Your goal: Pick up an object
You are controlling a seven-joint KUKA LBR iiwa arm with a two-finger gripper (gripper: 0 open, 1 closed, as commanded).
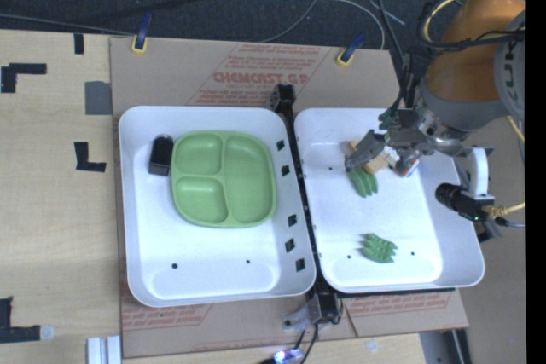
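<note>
- A black block [160, 155] is lying in the left bin [136, 209], touching the left edge of a green divided plate [224, 179] at centre-left of the frame.
- A green leafy toy [378, 248] is resting low in the right bin [426, 217], well apart from the arm.
- The claw [368, 159] is hanging over the upper part of the right bin, right of centre, with a green finger-like object [365, 182] sitting at its tips; whether it is pinching that object I cannot tell.
</note>
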